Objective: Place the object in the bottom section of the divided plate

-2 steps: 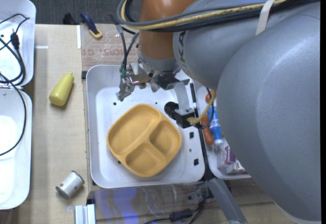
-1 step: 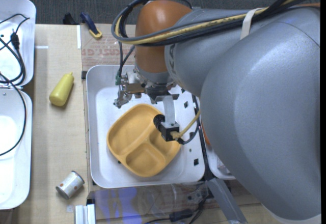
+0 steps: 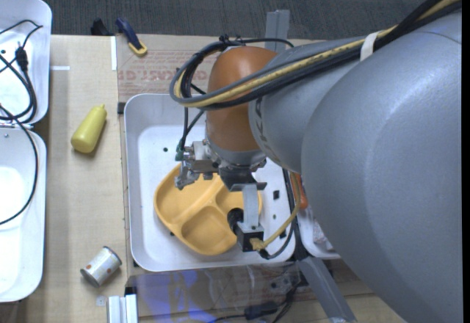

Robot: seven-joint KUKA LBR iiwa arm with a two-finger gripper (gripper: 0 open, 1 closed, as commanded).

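Observation:
A yellow divided plate (image 3: 192, 217) lies in the white bin (image 3: 139, 167) at the middle of the view, towards the bin's near side. My gripper (image 3: 192, 167) hangs over the plate's far left rim, below the orange wrist band (image 3: 235, 94). The arm's grey body covers the right part of the bin and part of the plate. I cannot make out any object at the gripper. A small orange thing (image 3: 297, 193) peeks out beside the arm at the bin's right side.
On the bench left of the bin lie a yellow bottle-shaped object (image 3: 89, 129) and a small metal can (image 3: 100, 265). A blue-handled clamp (image 3: 128, 37) sits at the bench's far edge. White trays (image 3: 22, 255) with black cables (image 3: 18, 86) stand at the far left.

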